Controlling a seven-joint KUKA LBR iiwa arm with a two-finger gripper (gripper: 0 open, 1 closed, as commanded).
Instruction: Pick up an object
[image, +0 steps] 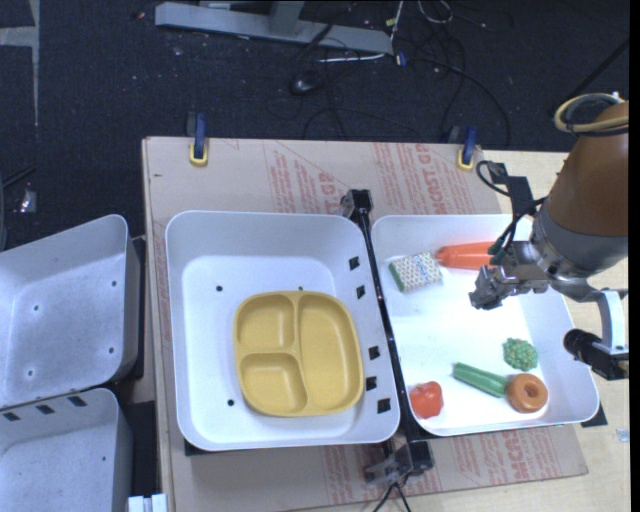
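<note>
orange carrot (464, 255) lies just beside tool (489, 295).

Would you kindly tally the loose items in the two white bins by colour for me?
Yellow: 1, the divided plate
Orange: 2, the carrot and the doughnut-shaped ring
Green: 2, the broccoli and the long green vegetable
Red: 1, the tomato
White patterned: 1, the small block
Total: 7

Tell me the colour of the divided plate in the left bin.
The divided plate is yellow, clear in the camera view.
</note>
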